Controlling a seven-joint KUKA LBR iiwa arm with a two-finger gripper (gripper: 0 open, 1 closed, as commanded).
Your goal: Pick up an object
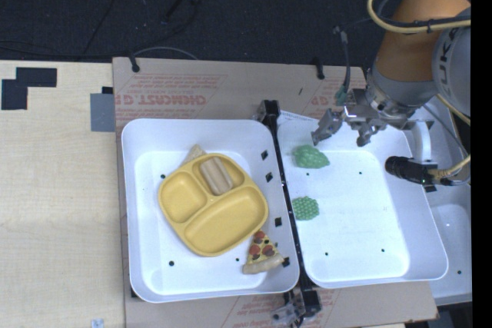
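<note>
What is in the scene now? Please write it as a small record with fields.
left bin: yellow divided plate with a hot dog in one compartment; pizza slice beside the plate
right bin: two green items, one near the far edge, one near the divider
gripper: open, above the right bin's far edge, holding nothing

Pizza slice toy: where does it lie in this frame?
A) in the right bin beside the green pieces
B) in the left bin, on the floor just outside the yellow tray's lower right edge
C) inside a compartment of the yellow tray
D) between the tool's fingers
B: the pizza slice toy lies on the left bin floor by the yellow tray.
</note>
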